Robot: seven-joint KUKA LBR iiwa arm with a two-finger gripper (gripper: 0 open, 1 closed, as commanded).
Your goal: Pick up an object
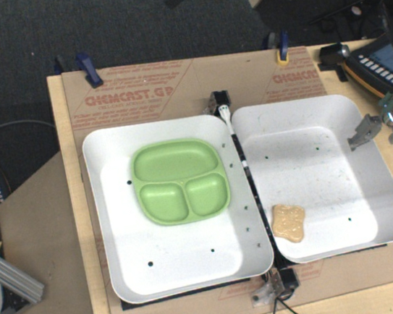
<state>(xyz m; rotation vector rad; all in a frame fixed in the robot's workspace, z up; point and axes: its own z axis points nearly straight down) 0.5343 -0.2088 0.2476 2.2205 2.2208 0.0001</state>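
In the left bin (125,266) we see a green divided plate (180,180) lying flat toward the back, and in the right bin (378,198) a tan cracker-like piece (289,222) resting near the front left corner, just beside the shared rim. At the far right, the gripper (363,131) hangs over the right bin's outer edge, well apart from both things, and we cannot tell how it is set. We judge the pick has not begun: the next move calls for choosing a target, travelling over it and descending.
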